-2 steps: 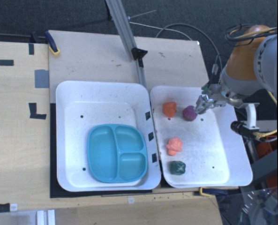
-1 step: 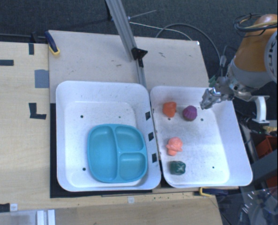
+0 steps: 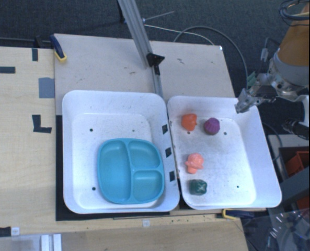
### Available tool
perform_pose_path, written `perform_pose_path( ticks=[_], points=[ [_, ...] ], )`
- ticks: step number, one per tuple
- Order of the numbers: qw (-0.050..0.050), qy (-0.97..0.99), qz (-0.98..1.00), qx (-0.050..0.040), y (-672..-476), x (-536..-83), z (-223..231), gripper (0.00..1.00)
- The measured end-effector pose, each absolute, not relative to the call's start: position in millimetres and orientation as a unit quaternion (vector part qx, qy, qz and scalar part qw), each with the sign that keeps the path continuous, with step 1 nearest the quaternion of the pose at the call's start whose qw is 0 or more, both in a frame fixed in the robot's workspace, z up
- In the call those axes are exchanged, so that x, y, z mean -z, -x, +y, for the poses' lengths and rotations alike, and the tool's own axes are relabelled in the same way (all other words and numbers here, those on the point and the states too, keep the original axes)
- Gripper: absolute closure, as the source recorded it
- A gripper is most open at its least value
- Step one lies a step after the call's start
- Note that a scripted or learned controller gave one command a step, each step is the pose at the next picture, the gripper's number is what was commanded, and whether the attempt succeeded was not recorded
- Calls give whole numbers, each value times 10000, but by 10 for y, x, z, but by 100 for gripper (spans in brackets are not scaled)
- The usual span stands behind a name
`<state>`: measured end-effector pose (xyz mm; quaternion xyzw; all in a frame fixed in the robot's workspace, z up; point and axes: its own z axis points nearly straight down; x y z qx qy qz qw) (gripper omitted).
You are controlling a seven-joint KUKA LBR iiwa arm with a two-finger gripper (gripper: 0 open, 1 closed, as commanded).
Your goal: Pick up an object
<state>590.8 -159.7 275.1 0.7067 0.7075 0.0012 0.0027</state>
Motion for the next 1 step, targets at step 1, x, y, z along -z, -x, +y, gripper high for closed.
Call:
perform_pose_path(
  ticks=[1],
  points=[
    [-3,-7051,7091,-2,-5873,-2760,-1112,100]
  ],
)
